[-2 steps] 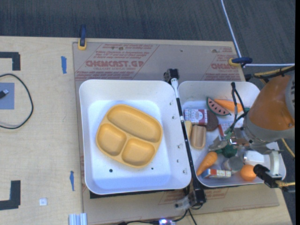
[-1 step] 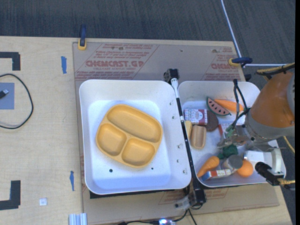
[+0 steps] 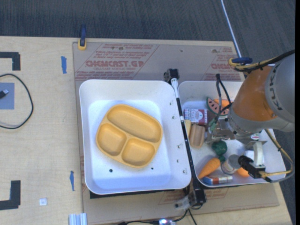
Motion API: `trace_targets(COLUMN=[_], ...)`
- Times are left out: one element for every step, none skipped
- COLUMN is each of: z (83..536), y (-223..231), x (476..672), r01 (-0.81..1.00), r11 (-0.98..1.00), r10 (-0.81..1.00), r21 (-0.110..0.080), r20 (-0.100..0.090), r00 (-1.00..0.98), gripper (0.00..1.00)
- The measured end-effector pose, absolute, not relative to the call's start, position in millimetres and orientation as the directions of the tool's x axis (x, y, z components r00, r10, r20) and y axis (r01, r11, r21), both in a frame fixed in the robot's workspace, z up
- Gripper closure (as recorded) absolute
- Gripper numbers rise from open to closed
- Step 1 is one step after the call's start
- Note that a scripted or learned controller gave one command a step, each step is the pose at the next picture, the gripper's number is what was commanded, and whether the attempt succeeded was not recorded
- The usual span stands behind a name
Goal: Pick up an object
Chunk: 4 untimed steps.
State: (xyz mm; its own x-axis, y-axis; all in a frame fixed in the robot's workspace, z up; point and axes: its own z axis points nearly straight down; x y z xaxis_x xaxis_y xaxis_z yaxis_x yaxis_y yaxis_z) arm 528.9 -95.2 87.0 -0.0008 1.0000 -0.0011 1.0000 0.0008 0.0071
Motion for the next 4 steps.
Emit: trace_targets(z=[86, 87, 97, 97], y=[-96, -92, -92, -92], x=[528.6, 501.0, 502.9, 502.7], r01=[1.0, 1.0, 1.0, 1.0], r11=[0.0, 0.0, -0.001, -0.001], r10=[1.0, 1.0, 1.0, 1.0], r21=[0.006, 0.006, 0.012, 0.012], r20=[-0.001, -0.001, -0.003, -0.002], r00=[0.0, 0.0, 0.001, 0.001], gripper=[0.0, 0.0, 1.0, 0.0])
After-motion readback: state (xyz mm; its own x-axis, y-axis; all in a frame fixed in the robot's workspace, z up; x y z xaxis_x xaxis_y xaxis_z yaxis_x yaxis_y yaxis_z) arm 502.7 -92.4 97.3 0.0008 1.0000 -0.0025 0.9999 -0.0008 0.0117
